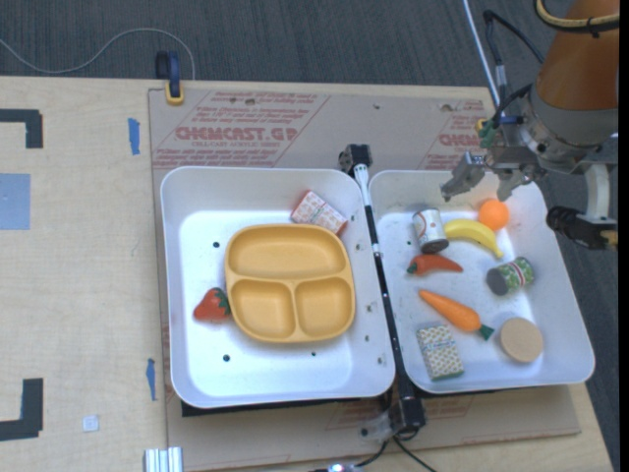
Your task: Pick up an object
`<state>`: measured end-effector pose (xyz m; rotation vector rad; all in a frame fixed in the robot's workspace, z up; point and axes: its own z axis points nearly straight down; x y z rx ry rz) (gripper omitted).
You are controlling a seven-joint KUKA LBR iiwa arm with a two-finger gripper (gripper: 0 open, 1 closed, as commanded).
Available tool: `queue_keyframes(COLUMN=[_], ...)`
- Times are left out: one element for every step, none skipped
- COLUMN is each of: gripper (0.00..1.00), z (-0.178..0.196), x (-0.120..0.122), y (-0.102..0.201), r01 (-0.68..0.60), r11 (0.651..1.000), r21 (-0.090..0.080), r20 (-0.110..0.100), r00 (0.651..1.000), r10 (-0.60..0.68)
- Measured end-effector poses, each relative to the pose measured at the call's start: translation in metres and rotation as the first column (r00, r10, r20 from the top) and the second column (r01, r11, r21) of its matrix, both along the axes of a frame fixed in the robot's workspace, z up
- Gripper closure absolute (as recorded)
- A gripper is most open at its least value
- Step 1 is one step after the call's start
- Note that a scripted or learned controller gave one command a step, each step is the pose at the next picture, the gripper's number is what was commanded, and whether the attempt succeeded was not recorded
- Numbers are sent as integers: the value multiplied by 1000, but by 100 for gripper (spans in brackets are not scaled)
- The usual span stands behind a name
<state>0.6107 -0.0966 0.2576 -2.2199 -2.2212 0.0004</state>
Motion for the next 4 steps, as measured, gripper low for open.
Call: queue_keyframes(gripper=[0,0,100,100], z=[-121,-165,-154,-72], x=[-74,-122,-121,-105], y=[-3,-19,-20,56], r01=[2,0,2,-2], r11=[1000,1000,1000,1000], r21=[-1,-1,-4,0], r20=[-1,3,8,4], r00=[1000,1000,1000,1000], r10=[-2,0,-2,2])
